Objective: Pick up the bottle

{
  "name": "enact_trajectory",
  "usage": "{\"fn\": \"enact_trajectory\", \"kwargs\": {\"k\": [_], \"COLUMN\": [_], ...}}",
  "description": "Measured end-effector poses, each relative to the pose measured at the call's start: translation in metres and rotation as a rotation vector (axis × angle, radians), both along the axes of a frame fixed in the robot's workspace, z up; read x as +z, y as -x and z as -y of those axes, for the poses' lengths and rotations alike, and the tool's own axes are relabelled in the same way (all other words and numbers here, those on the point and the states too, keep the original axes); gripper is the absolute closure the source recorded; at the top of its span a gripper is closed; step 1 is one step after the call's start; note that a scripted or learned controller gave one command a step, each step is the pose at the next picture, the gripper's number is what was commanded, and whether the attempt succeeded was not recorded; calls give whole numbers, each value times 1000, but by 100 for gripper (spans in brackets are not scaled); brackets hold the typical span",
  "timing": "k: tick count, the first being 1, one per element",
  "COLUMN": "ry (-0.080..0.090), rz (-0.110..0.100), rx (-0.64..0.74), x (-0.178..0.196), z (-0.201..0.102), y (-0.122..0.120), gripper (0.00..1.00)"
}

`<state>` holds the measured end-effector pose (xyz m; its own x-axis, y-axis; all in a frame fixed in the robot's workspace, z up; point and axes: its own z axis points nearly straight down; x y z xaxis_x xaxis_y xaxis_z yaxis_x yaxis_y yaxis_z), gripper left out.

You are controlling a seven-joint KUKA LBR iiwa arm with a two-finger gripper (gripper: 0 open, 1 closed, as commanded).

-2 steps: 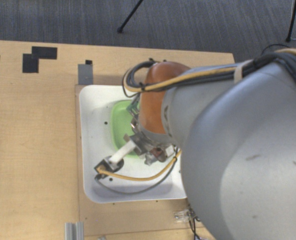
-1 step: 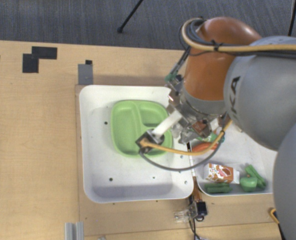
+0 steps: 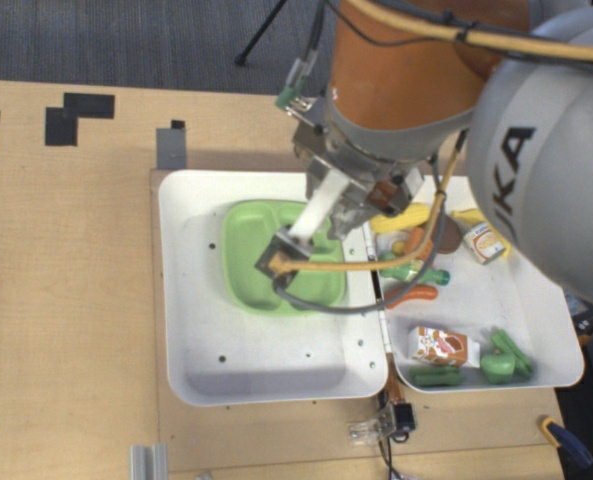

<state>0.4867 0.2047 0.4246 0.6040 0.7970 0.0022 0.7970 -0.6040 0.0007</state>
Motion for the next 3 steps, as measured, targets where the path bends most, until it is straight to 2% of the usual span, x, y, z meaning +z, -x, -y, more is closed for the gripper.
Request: {"fn": "enact_trajectory", "kwargs": {"k": [1, 2, 3], "ry": [2, 2, 2], "rz": [-2, -1, -2], "rx": [583, 677, 545], "x": [-119, -166, -208], "z": [7, 79, 140], "y": [0, 0, 0], "gripper": [100, 100, 100]}}
